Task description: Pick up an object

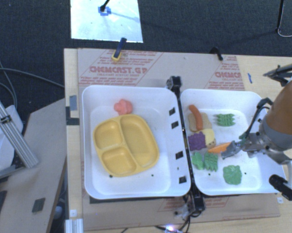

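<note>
I see the pincer (232,150) low in the right bin (250,100), its tip touching the carrot (219,148); whether it is clenched I cannot tell. The carrot lies just left of the pincer, beside the purple grapes (196,141). Green pieces (205,161) sit just below the carrot. The yellow tray (125,144) lies well left of it.

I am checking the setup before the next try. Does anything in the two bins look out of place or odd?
One thing stands out: the pink toy lies on the left bin's floor beside the yellow divided plate, not in a compartment. The other toy foods sit loose in the right bin.
</note>
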Robot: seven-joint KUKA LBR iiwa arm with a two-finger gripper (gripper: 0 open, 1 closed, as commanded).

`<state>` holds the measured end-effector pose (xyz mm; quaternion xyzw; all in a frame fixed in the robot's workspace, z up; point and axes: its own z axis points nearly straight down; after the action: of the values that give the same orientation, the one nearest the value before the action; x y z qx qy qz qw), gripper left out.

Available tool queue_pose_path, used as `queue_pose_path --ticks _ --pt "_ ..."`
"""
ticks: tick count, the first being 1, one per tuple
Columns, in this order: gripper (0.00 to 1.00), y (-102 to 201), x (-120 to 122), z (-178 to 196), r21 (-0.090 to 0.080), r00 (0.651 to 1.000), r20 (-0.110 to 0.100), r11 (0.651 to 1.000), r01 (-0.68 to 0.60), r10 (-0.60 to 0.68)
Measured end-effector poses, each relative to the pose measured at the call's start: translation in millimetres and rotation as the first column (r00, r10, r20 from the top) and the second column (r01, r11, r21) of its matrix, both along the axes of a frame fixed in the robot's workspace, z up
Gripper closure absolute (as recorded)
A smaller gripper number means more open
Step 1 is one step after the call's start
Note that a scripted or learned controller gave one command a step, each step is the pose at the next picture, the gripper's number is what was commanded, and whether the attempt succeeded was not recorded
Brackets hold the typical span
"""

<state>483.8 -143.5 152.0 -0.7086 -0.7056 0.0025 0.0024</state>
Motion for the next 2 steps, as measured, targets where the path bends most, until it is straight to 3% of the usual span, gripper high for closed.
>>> queue_pose_path --ticks 1,2 --pt "0.00 7 71 -69 0.001 1.000 0.012 1.000 -0.011 0.011" --pt "0.00 36 17 13 0.001 1.000 0.009 1.000 -0.008 0.008"
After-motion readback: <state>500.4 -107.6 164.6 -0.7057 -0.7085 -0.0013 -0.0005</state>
